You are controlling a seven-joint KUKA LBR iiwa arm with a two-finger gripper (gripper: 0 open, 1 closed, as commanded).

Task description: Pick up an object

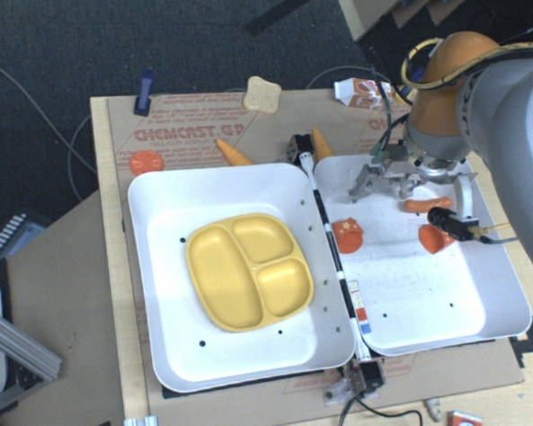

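step: approach for pick | arm (475, 96) over right bin (435, 323) far end | jaws: cannot tell, nothing seen grasped | targets: orange pieces (346, 235) on bin floor | tip: centre over one piece, descend straight, avoid wall

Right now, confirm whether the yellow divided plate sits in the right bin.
No. The yellow divided plate lies in the left bin, apart from the right bin.

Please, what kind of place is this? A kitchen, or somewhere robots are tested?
Most likely a robot test bench in a lab, not a kitchen. A robot arm reaches over two white bins on a board on dark carpet, with loose cables about. The yellow divided plate and small food-like toys look like practice props.
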